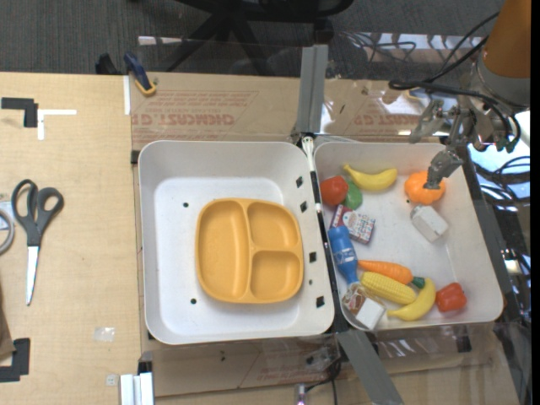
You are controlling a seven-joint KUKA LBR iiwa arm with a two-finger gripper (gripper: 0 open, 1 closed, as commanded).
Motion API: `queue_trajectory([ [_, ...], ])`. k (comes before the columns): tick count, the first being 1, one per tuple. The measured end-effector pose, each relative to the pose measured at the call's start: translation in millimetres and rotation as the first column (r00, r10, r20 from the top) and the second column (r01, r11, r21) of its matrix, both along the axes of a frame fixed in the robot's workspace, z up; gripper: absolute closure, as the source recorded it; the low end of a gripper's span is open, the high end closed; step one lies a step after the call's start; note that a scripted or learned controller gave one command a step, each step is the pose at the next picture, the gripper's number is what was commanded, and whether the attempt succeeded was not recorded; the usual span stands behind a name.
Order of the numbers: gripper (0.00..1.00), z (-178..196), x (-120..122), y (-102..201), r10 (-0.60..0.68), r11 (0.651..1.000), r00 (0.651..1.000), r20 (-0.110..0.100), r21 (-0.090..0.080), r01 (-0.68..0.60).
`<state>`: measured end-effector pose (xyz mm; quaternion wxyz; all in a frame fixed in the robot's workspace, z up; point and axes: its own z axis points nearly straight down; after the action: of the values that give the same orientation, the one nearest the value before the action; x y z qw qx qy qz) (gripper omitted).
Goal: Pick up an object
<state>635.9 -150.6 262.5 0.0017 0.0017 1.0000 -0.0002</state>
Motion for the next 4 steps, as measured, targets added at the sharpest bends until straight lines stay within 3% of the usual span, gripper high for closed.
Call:
queue_trajectory([
  [1,0.00,-168.5,-5.2,-16.7,-0.100,0.995,0.995,0.002,0.000,0.100],
  [2,0.00,-169.1,-8.3,34.1,-0.369,0.930,0.930,0.000,0.001,0.369],
  [3,0.00,-168.6,-61.0,55.5,-0.446,0.895,0.895,0.003,-0.001,0.446],
  [4,0.00,-170.3,-110.1,39.6,-0.545,0.838,0.838,-0.002,0.000,0.545],
])
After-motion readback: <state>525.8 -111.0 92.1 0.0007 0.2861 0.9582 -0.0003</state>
